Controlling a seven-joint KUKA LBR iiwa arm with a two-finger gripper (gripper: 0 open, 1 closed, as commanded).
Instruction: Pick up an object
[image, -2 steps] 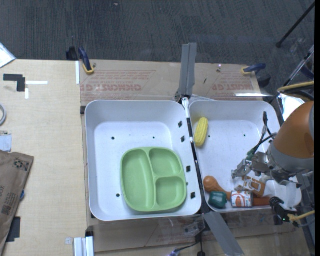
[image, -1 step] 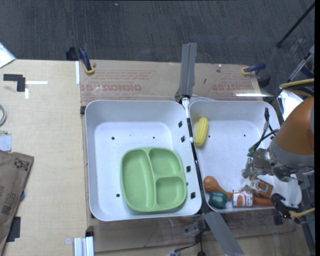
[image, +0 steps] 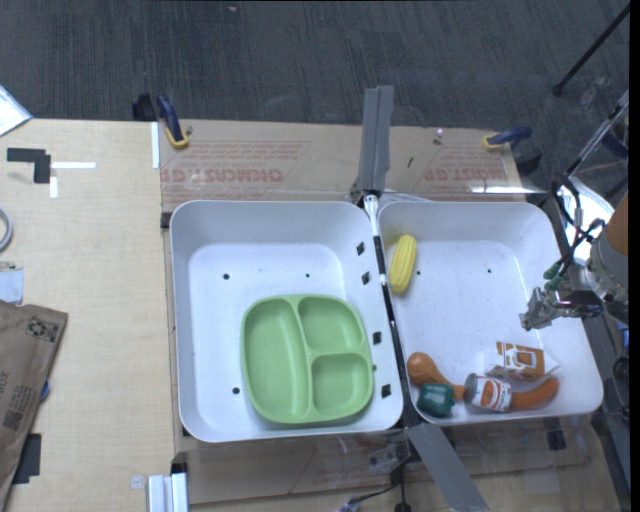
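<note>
The right bin (image: 470, 228) holds a yellow corn cob (image: 402, 263) near its left wall. A cluster lies at its front: an orange carrot-like piece (image: 428, 367), a dark green item (image: 435, 400), a small red-and-white can (image: 488, 393), an orange sausage shape (image: 538, 391) and a small orange-and-white carton (image: 520, 357). My gripper (image: 543, 307) is low over the bin's right side, just above and to the right of the carton and apart from it. I see nothing hanging from it.
The left bin (image: 200, 300) contains a green divided plate (image: 305, 357). A grey divider post (image: 377, 140) stands behind the seam between the bins. Cardboard and clamps lie behind both bins, and cables and stand legs crowd the right side.
</note>
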